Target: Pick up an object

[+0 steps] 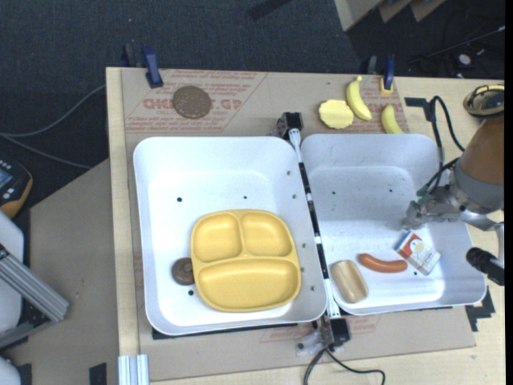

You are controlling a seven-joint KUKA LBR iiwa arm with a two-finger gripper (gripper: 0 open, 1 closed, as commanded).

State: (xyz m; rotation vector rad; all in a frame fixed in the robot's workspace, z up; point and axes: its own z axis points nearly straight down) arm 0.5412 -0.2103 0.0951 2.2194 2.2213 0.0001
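Observation:
The right bin [361, 175] holds a tan bun [349, 281] near its front edge, a red sausage [382, 264] just right of the bun, and a small white, red and blue carton [419, 253] further right. My gripper [418, 216] hangs low over the right side of this bin, just behind the carton and slightly above it. No object shows in it. In the left bin [160, 183] lie a yellow divided plate [244, 259] and a brown round cookie [183, 271] at the plate's left edge.
Behind the bins on the bench lie a brown disc [191, 101], a yellow lumpy piece [336, 113] and two bananas [359, 99] [390, 119]. Blue clamps [150, 65] grip the board's far edge. Cables [439, 127] run along the right bin's far right corner.

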